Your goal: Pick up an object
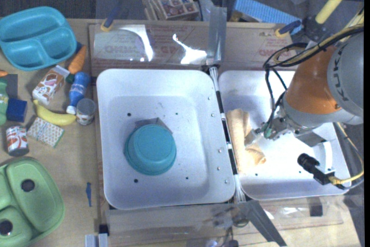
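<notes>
One tan bread piece (243,139) just left of jaws (269,131).

We see strong overhead light, scene bright overall. Right bin (289,179) floor blown out to near pure white, detail lost there. Glare patches on clear panel (156,46) behind bins, mirror-like streaks. Left bin (115,101) evenly lit; teal bowl (151,150) casts small dark shadow toward upper edge. Arm (324,89) throws soft shadow across right bin. Top of frame dim, clutter murky. We note mild softness throughout, slight blur at corners, colours a bit washed.
</notes>
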Robot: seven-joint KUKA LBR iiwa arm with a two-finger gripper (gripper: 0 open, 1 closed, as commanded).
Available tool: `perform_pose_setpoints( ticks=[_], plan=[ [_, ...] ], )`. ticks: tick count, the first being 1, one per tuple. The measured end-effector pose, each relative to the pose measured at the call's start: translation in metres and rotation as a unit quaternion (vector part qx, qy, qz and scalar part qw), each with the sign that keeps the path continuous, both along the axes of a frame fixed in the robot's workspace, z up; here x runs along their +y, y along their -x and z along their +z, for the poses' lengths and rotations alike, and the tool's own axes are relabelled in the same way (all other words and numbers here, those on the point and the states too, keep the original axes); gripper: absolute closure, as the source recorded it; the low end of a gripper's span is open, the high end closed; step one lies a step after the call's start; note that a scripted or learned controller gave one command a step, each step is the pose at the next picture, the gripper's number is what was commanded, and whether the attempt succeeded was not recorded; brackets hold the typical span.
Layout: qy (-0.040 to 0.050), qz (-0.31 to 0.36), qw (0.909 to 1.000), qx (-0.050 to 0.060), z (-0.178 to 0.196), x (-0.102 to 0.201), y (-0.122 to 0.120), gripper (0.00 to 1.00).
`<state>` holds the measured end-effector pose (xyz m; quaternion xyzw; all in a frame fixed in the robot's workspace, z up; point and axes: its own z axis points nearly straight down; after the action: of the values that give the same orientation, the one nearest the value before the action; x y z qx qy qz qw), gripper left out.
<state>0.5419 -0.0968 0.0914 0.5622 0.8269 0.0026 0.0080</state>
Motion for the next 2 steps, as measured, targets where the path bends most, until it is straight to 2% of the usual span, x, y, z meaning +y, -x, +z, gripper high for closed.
perform_pose_setpoints(
  ticks=[1,2],
  plan=[
    [-0.0016,-0.054,0.9985,0.002,-0.001,-0.011,-0.067,0.00],
    [-0.0010,0.039,0.9993,0.001,0.000,-0.005,-0.028,0.00]
  ],
)
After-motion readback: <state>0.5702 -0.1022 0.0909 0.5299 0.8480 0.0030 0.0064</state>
